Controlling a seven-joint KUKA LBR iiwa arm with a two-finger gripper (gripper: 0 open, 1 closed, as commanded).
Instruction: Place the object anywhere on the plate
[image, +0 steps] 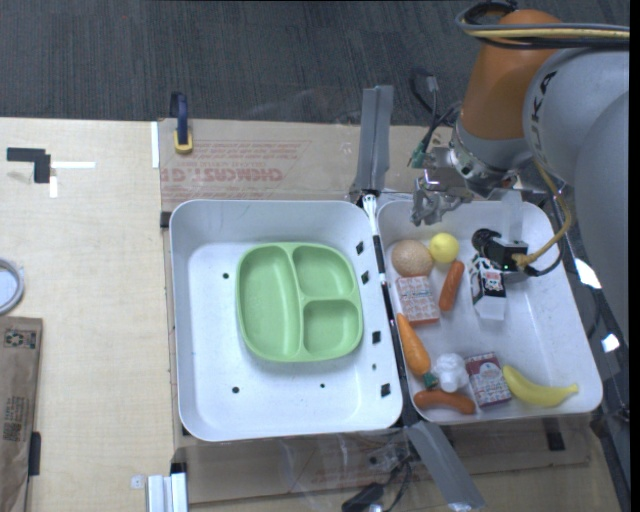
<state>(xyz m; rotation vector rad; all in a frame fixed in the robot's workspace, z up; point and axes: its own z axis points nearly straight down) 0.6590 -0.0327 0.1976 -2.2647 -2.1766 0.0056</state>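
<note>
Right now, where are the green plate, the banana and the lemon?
green plate (268, 300), camera view, floor of its large left compartment.
banana (538, 387), camera view, middle of its curved body.
lemon (444, 247), camera view, centre of its yellow skin.

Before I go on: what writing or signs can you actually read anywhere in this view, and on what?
Red print on the cardboard sheet: upside down, too faint to read.
Recycling sign on the brown paper bag; its small print is blurred.
Letters on the arm: cut off, unreadable.
Red cartons and milk carton: print too small.
</note>
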